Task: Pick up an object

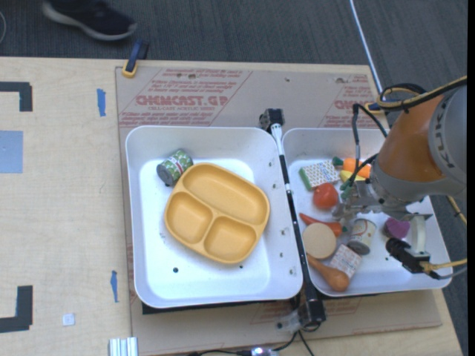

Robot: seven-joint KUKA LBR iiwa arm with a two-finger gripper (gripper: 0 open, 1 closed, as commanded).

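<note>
Cardboard-topped worktop [223, 95], two white bins; hand [349, 212] low in right bin [430, 269], red round toy [325, 196] just left; grip state unclear.

Wooden bench [59, 221], two white bins [141, 221] side by side

dark grey carpet [245, 21] up top, light wood bench [59, 221] with blue tape bits [102, 102], black shoe [89, 13] at top left, even light
</note>
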